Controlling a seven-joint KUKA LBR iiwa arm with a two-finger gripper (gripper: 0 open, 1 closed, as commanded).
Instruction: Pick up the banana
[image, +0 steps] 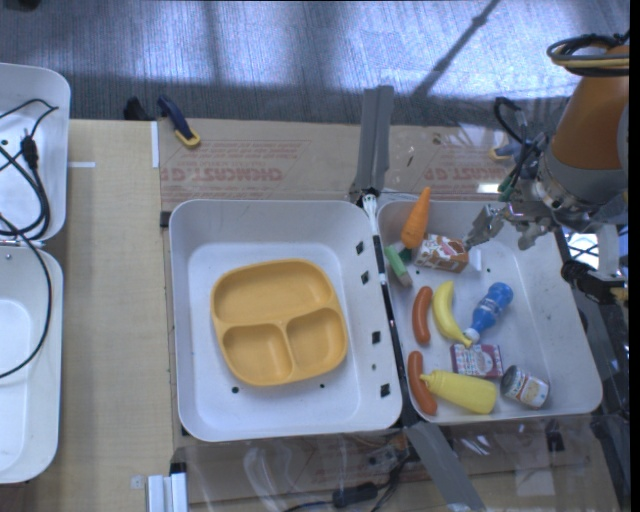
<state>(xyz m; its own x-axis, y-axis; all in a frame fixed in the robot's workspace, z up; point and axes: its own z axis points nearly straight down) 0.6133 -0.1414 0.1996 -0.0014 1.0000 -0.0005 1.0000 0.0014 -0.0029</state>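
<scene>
lying in right bin: banana (445, 312) | hand (497, 222) above-right, apart

Banana (446, 314): yellow, curved, unpeeled — lying flat
Place: in the right bin — below-left of the pincer (497, 228), apart

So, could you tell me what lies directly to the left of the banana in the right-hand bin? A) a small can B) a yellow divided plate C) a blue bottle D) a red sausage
D: the red sausage lies just left of the banana, roughly parallel to it.
</scene>
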